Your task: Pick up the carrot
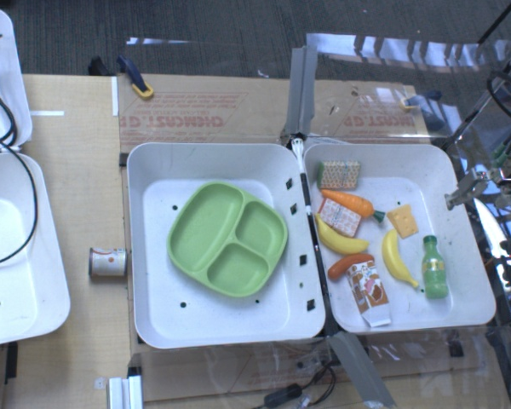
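Observation:
The carrot [349,202] is orange with a small green stub at its right end. It lies on its side in the upper left part of the right bin [460,313], pointing left toward the divider. A red-and-white packet [342,219] touches its lower edge, and a speckled block [339,175] sits just behind it. Nothing covers the carrot's top.
The right bin also holds two bananas [341,241] [398,258], a red sausage [349,265], a small carton [370,292], a green bottle [433,267] and a yellow cracker [402,220]. A green divided plate [228,239] fills the left bin [145,313]. A small can [108,262] lies on the bench.

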Controlling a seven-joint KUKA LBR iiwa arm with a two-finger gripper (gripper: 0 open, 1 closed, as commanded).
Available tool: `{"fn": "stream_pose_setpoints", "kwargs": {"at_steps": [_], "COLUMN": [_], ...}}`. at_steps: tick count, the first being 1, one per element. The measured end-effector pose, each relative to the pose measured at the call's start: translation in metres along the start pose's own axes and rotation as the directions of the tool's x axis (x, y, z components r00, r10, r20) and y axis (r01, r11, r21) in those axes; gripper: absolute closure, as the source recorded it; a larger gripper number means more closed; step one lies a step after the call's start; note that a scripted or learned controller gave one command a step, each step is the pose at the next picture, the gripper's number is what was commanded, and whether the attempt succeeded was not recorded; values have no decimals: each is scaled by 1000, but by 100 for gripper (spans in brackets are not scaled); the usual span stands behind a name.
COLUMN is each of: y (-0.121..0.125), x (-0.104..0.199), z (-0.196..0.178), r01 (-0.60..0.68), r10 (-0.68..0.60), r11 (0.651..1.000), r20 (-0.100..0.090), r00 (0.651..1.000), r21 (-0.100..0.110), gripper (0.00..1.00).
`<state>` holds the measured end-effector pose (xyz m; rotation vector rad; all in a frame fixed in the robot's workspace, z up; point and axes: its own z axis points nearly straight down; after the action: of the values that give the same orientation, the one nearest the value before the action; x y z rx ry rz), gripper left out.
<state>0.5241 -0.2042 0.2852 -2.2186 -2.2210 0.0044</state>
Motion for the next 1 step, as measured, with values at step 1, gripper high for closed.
{"fn": "stream_pose_setpoints", "kwargs": {"at_steps": [1], "y": [19], "x": [56], "z": [132], "r01": [-122], "r10": [122], "r11": [993], "r20": [0], "r00": [993], "r21": [1], "gripper": [0]}}
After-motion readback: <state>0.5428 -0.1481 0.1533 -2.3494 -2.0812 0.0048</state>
